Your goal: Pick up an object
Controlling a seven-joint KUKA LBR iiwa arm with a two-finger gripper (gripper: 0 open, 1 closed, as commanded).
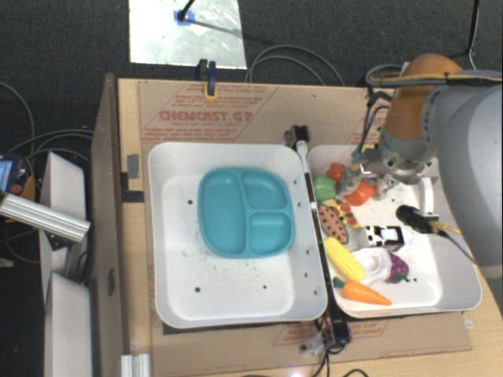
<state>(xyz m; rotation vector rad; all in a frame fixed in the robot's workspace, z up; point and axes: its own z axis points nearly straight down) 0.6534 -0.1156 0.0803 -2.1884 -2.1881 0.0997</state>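
A turquoise divided plate (244, 212) lies flat in the middle of the left white bin (173, 289). The desk (204, 112), brown with red lettering, fills the centre of the frame. A blue and yellow clamp (208, 77) sits on its top edge. In the upper left, a shiny metal sheet (185, 22) lies on dark carpet (55, 38). Black cables (31, 144) trail at the left edge near a silver bar (43, 217).

"CHEMCAST GP" in red print on the brown board (206, 117) behind the bins.
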